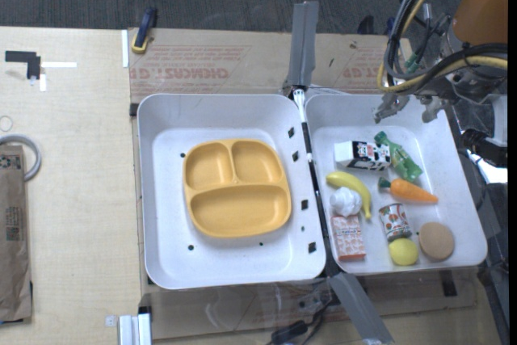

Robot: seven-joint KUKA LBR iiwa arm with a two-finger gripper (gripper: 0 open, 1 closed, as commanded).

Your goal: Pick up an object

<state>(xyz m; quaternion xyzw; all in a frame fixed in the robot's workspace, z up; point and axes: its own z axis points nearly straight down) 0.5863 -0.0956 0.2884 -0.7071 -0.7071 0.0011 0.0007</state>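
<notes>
Grey two-finger gripper hovered over back edge of right shallow white bin, fingers apart, nothing between them. Just below jaws: black-and-white milk carton, green crinkled packet. Further below: orange plastic carrot, yellow banana, small red-labelled can, yellow lemon, tan round cookie. Well left of jaws: yellow three-compartment plate in left white bin.

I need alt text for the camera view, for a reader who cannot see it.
A gripper hangs above the far edge of the right bin, which holds a banana, a carrot, a lemon and small packages. The left bin holds a yellow divided plate.
</notes>
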